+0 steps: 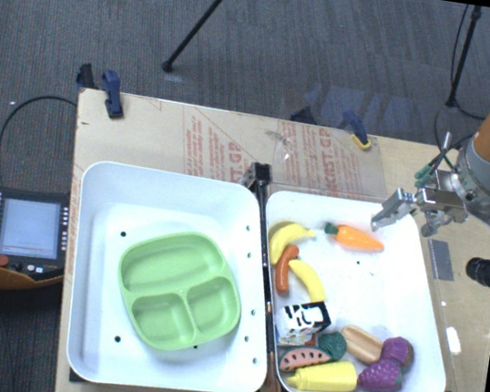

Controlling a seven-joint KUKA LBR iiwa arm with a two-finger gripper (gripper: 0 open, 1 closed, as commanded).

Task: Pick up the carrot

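The arm reaches in from the right, its tool spread open.

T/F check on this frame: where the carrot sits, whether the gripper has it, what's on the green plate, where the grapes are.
1. The carrot lies in the right bin. True.
2. The gripper holds the carrot. False: it hangs over the bin's far right corner, apart from the carrot.
3. The green plate in the left bin carries a banana. False: nothing lies on it; both bananas are in the right bin.
4. The purple grapes lie at the right bin's near right corner. True.
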